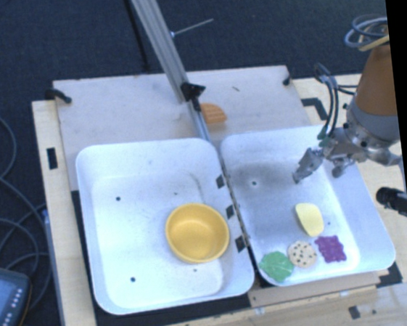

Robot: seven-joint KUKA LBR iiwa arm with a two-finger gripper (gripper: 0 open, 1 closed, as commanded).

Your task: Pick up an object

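Observation:
The right bin holds several small items near its front: a pale yellow piece, a green round piece, a tan cookie with dark spots and a purple piece. A yellow bowl sits in the left bin. My gripper hangs over the right bin's far right part, above and behind the yellow piece. Its two fingers are spread apart with nothing between them.
A slanted metal pole crosses the back of the bench and meets the gap between the bins. An orange object lies on the bench behind the bins. Cables lie on the floor at left.

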